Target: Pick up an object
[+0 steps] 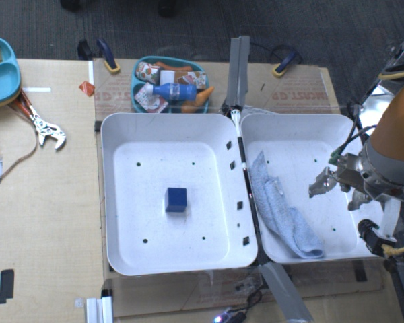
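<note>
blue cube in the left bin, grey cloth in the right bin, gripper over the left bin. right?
Not quite. The camera view shows the gripper over the right bin, right of the grey cloth, not over the left bin. The rest stands: the blue cube lies in the left bin and the cloth in the right one.

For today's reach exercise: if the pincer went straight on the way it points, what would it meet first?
Probably the crumpled light-blue cloth in the right white bin; the pincer points leftward toward it, though depth is unclear.

Red print on the cardboard sheet [293,93] reads upside down, perhaps "PROZIT".
</note>
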`<state>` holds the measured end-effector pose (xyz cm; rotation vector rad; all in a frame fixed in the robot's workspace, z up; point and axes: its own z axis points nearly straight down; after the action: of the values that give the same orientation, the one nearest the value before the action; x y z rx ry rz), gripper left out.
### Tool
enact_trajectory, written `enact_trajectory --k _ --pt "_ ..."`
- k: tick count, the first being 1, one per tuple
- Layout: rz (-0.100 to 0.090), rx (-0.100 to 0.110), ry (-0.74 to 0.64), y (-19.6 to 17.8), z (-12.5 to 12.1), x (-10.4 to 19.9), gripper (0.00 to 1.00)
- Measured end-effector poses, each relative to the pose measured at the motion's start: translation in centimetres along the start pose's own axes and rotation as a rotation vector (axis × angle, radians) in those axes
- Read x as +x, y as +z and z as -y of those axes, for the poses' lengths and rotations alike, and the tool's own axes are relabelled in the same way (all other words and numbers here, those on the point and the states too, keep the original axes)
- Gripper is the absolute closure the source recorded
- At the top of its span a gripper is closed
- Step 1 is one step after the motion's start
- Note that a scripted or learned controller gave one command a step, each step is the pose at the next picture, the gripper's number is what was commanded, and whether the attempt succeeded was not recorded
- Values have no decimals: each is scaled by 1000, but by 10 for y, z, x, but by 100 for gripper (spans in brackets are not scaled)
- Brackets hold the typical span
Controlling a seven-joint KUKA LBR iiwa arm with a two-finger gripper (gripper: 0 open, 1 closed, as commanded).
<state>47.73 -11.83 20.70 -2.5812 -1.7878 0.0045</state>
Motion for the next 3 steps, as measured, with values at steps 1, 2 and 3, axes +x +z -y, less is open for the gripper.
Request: enact_trajectory --k 1,2,3 --pt "0 -1 -2 -18 -9 -24 0" --pt "-1 -3 19 115 -29 27 0" --pt "0 0 23 107 -29 25 100"
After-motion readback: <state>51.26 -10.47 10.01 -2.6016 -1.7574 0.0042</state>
